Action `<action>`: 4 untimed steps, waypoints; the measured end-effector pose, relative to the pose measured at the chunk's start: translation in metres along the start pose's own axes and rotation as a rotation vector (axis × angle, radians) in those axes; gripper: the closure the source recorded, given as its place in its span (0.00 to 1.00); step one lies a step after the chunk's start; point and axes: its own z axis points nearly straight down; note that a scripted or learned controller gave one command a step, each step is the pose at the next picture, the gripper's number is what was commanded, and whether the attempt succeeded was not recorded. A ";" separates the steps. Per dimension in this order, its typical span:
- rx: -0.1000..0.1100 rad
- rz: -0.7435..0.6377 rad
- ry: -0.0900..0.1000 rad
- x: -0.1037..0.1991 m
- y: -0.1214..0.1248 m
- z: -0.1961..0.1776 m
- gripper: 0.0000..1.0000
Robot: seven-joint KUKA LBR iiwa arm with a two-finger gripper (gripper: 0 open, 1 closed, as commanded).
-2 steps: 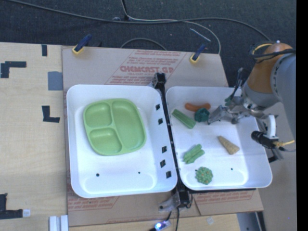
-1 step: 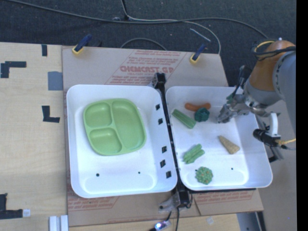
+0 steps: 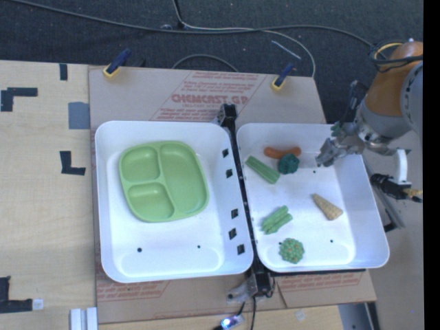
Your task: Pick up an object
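Gripper (image 3: 330, 151), its opening impossible to judge and nothing visibly held, hangs over the right bin's (image 3: 364, 205) upper edge, well apart from the nearest toys, so closing there would likely catch nothing.

Right bin (image 3: 357, 205) — six small toy foods (image 3: 276, 220), scattered.

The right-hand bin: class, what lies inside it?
In the right-hand bin: an orange carrot, dark green broccoli, a green stick, green beans, a tan cone, a green ball. The broccoli covers part of the carrot.
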 end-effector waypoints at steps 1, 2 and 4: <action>-0.001 -0.001 -0.001 0.006 0.007 -0.057 1.00; -0.002 -0.001 -0.001 0.012 0.007 -0.117 1.00; 0.003 -0.005 0.001 0.124 0.009 -0.107 1.00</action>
